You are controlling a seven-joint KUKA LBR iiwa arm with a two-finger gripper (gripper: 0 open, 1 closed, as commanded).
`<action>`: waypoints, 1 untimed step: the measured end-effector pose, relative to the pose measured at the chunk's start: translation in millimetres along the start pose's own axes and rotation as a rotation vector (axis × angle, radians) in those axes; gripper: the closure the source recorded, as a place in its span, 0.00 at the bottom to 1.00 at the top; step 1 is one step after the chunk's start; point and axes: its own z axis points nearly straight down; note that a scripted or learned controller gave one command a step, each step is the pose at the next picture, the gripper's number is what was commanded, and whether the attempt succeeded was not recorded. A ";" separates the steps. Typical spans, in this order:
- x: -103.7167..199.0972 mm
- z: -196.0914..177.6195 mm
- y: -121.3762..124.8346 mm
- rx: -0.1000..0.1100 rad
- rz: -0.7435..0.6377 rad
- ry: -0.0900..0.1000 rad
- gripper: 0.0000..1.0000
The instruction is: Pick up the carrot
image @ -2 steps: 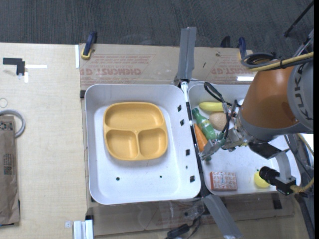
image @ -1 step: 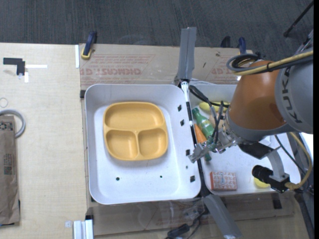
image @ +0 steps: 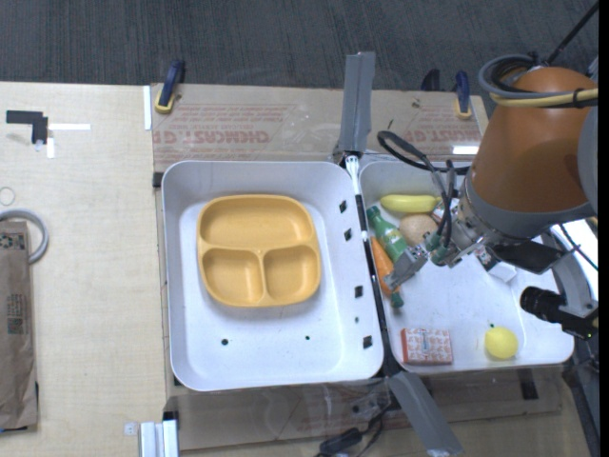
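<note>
Carrot (image: 383, 257): orange, lying lengthwise in the right bin, hard against its left wall, just beside a green bottle.
Pincer (image: 411, 260): low over the right bin, its tip at the carrot's right flank; whether its two fingers stand wide or narrow cannot be told, and nothing is seen held between them.
Arm (image: 528, 150): grey with an orange band, reaching in from the right and covering the bin's upper right part.
Bottle (image: 382, 228): green, slanted along the same wall, touching or nearly touching the carrot's upper end.
Neighbours: a banana (image: 409, 203) near the bin's top, a pale round fruit (image: 418, 229) just below it, both near the carrot.
Further off: a red box (image: 426, 345) and a lemon (image: 501, 343) at the bin's lower edge, well apart from the carrot.
Left bin (image: 285, 350): holds a yellow tray (image: 258, 248) with three compartments.
Risk, wall: the carrot sits so tight to the bin wall that a finger may find no room on that side and slide off.
Risk, clutter: the bottle lies so near that the pincer could catch it instead, or nudge both.
Risk, shape: a tapered, smooth carrot may roll or slip out as the pincer lifts.
</note>
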 end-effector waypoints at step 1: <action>-12.1 -123.6 -5.8 -0.001 -0.111 -0.001 0.00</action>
